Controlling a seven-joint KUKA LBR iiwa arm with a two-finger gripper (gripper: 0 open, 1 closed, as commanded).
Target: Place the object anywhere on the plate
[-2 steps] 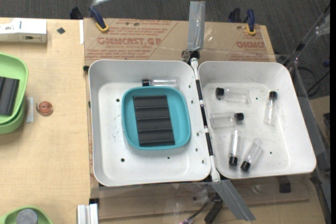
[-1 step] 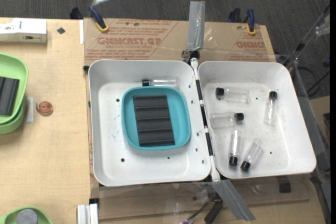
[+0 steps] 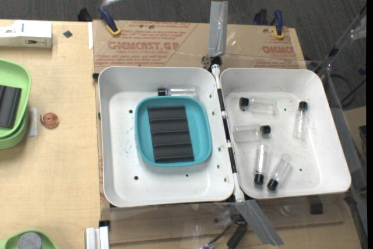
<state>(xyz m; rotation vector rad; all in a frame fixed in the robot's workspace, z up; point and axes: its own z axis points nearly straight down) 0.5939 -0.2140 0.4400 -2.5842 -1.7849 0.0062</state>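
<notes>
Teal plate (image 3: 143, 125) in the left bin (image 3: 116, 148), carrying a black ridged block (image 3: 170, 133). Black-capped clear vial (image 3: 176, 91) lying flat on the bin floor just beyond the plate's far rim, off the plate. Five more capped vials (image 3: 260, 165) scattered in the right bin (image 3: 326, 143). Green dishes (image 3: 17, 76) at the left edge of the desk (image 3: 58, 183). No telling how the claw stands or what it has hold of

Desk (image 3: 58, 183) with two white bins

Left bin (image 3: 116, 183) touches right bin (image 3: 326, 178); cardboard sheet (image 3: 175, 41) lies behind them.
</notes>
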